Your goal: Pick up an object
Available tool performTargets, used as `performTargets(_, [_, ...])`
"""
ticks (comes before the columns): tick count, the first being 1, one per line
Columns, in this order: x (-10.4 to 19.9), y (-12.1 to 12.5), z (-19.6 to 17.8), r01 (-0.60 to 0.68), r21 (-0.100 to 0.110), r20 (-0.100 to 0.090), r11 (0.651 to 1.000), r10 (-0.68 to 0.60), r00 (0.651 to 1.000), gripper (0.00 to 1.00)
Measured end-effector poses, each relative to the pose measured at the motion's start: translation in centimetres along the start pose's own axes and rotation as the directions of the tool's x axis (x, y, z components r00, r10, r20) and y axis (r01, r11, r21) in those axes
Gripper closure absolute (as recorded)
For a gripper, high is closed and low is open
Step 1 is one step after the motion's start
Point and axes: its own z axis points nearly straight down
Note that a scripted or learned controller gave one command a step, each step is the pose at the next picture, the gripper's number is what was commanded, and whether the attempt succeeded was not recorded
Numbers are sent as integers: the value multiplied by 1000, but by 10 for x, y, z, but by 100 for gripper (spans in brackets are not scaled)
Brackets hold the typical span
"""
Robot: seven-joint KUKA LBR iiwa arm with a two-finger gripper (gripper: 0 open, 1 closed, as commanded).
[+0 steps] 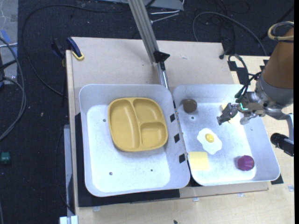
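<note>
Right bin [261, 169]: fried egg [210, 140] at centre, yellow block [199, 161] just below-left, purple piece [245, 163] near the lower right corner, brown ball [189, 105] upper left. Tool [232, 114] above the bin's upper right, grip state unclear. Left bin [93, 171]: yellow divided plate [138, 124].

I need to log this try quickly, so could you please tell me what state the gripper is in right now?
Gripper: over the right bin, above and right of the fried egg; whether it is open or closed cannot be told, and nothing is seen held.
</note>
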Motion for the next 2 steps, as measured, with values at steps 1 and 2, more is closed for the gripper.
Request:
performTargets(1, [0, 1, -1, 0, -3, 1, 1000, 0, 1000, 0])
performTargets(2, [0, 4, 62, -2, 0, 0, 1000, 2, 1000, 0])
